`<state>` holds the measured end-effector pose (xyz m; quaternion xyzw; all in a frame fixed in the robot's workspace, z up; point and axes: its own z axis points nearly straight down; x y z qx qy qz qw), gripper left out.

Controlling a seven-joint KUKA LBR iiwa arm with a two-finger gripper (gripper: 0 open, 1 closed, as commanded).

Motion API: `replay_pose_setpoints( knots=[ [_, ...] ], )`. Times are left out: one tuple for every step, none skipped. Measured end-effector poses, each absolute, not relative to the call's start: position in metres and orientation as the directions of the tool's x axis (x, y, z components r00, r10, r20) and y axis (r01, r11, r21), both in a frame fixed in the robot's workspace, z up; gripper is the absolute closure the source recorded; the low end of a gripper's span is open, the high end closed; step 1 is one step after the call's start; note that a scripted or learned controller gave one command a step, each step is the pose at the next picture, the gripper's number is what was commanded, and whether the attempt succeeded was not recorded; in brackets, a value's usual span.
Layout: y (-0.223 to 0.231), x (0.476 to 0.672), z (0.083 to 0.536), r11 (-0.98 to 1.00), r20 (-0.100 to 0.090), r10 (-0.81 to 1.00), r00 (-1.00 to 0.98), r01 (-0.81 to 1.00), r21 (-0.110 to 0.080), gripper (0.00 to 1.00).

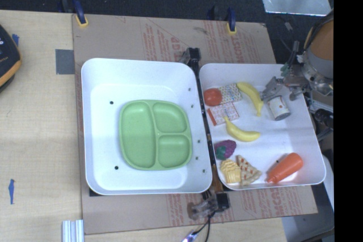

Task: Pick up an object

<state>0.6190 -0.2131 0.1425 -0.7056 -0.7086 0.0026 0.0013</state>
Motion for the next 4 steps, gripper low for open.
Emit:
replay_pose_setpoints(
  knots=[
    [-0.188,0.656,0.091,0.005,-0.001,1.000,-0.006,1.000,-0.004,0.00],
    [-0.189,0.654,0.101,0.009,0.001,1.000,-0.009,1.000,-0.014,1.00],
    [-0.126,0.657,0.160,0.005,0.000,1.000,-0.005,1.000,0.000,1.00],
    [-0.066,0.621,0.192,0.007,0.000,1.000,-0.007,1.000,-0.004,1.00]
  ],
)
